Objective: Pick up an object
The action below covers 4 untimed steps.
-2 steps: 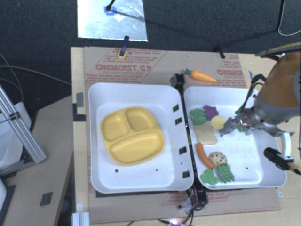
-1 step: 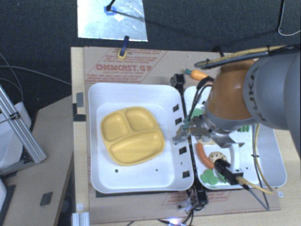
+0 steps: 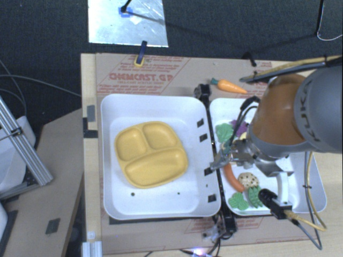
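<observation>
here the arm [image 3: 289, 116] hides the gripper's state, crowding the orange sausage [image 3: 232, 177], cookie [image 3: 247, 180] and greens [image 3: 224, 131].

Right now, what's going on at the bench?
The grey arm reaches in from the right and hangs over the right bin, low over a pile of toy food: an orange carrot-like piece, a speckled cookie and green leafy pieces. Nothing looks lifted. The left bin holds a yellow divided plate. Another carrot lies on the cardboard behind the bins.

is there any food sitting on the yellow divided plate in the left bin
No, the yellow divided plate shows three bare compartments; the toy foods lie in the right bin.
</observation>
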Each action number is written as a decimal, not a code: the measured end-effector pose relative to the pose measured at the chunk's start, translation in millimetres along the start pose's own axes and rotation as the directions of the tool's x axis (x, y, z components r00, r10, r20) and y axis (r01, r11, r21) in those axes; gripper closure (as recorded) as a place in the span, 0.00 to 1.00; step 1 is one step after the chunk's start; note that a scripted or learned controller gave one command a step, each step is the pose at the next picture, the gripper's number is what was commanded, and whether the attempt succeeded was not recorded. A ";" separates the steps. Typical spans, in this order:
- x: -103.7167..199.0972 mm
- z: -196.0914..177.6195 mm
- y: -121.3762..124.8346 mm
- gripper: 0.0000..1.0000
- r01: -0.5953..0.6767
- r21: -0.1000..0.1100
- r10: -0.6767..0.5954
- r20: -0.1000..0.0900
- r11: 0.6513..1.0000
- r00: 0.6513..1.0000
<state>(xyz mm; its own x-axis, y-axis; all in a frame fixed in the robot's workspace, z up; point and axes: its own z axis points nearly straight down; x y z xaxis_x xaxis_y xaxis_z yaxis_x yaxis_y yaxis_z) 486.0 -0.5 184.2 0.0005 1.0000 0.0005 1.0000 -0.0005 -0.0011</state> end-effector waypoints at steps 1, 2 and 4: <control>1.3 -10.9 2.1 1.00 0.003 -0.005 -0.003 0.000 1.000 1.000; 22.8 -115.5 2.1 1.00 0.009 -0.013 -0.009 -0.001 1.000 1.000; 112.0 -180.9 1.3 1.00 0.010 -0.005 -0.010 0.000 1.000 1.000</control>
<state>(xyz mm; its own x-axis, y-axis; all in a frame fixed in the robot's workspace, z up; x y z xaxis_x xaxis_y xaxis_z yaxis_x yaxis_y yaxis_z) 487.5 111.4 365.1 -0.0096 1.0000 0.0009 0.9999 0.0096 0.0039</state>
